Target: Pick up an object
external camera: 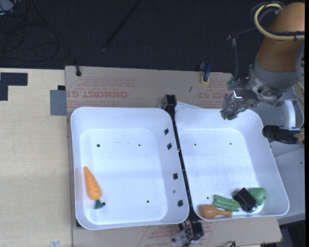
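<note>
Over the right bin's [270,153] far right corner: the claw [230,109], hanging from the grey arm [277,45], nothing seen between its fingers; whether they are spread or pressed together, I cannot tell. Right bin, near edge, well apart from the claw: a green bean pod [226,203], a black block [245,199] resting partly over a green piece [258,193], and a tan, pear-shaped piece [214,211] just beside the pod. Left bin [77,138], near left corner: an orange carrot [91,184] with a dark green stub, farthest from the claw. Both bins sit side by side on a cardboard sheet [123,86] laid over the worktop [25,163].
</note>
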### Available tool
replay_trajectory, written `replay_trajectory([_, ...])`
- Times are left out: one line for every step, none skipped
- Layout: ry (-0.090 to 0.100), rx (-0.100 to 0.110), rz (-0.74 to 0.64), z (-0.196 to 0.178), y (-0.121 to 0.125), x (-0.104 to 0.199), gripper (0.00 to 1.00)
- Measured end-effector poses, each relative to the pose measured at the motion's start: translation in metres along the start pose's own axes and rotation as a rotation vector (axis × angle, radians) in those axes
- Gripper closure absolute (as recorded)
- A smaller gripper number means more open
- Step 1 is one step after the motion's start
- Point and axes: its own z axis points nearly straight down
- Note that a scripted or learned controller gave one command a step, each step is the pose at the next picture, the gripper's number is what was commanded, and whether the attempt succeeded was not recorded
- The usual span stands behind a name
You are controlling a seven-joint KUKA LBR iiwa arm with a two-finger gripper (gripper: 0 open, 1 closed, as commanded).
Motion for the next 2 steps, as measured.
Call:
replay_trajectory([0.004,-0.017,-0.016,-0.115,0.019,0.105,1.0])
replay_trajectory([0.0,0.004,0.001,-0.04,-0.018,0.045,1.0])
